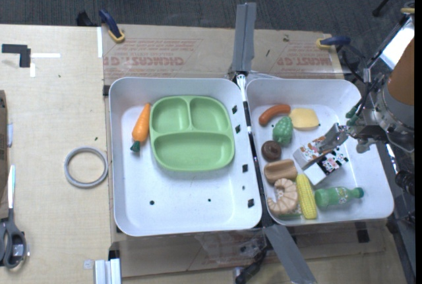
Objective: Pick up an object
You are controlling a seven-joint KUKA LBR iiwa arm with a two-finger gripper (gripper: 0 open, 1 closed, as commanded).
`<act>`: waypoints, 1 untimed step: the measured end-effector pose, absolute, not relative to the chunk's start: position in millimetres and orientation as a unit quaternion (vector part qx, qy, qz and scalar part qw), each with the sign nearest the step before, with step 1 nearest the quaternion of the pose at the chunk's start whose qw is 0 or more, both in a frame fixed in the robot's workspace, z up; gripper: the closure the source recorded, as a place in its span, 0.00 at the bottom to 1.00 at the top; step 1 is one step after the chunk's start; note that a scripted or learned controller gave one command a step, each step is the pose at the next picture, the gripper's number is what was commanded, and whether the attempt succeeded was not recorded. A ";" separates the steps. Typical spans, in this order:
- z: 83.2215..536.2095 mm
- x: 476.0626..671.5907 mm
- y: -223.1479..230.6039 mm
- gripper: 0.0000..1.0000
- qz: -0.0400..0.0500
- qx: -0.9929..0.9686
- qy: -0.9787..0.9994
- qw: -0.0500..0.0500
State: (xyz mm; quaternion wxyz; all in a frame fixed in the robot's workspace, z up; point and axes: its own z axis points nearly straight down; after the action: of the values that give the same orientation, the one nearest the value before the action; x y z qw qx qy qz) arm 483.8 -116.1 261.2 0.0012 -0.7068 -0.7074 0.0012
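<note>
White carton point(319, 159) with dark print lies mid right bin point(369, 207), corn point(304, 196) at its 7 o'clock | hand point(337, 134) at carton's 1 o'clock, I can't tell its state | step: approach to grasp, I judge | next: descend, straddle carton, close.

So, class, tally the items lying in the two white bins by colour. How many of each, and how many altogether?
Green: 3, the divided plate, the leafy vegetable, the bottle
Orange: 2
Yellow: 2
Brown or tan: 3
White: 1, the printed box
Total: 11
</note>
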 end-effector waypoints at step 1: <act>171.4 543.4 -103.1 0.00 0.001 -0.753 -0.658 0.001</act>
State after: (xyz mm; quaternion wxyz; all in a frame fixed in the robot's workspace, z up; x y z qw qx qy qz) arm 543.4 -103.1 171.4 0.0014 -0.7531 -0.6579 0.0015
